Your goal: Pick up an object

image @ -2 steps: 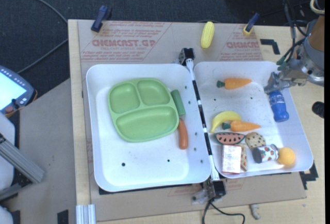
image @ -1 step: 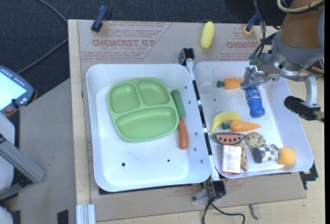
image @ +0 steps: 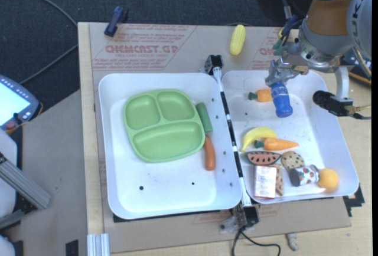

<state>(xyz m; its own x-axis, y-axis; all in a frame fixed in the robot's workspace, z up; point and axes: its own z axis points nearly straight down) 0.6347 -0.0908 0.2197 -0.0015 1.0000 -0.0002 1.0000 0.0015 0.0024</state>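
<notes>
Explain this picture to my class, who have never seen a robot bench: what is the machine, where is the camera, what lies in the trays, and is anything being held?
One camera looks down at a slant on a bench with two shallow white bins. The grey and orange machine at the right is a robot arm; its gripper hangs over the right bin. A blue bottle lies right under it, but whether it is gripped cannot be told. That bin also holds a banana, a carrot, a watermelon slice, a small box and an orange. The left bin holds a green divided plate with a sausage beside it. A toy corn cob lies on the board behind.
</notes>
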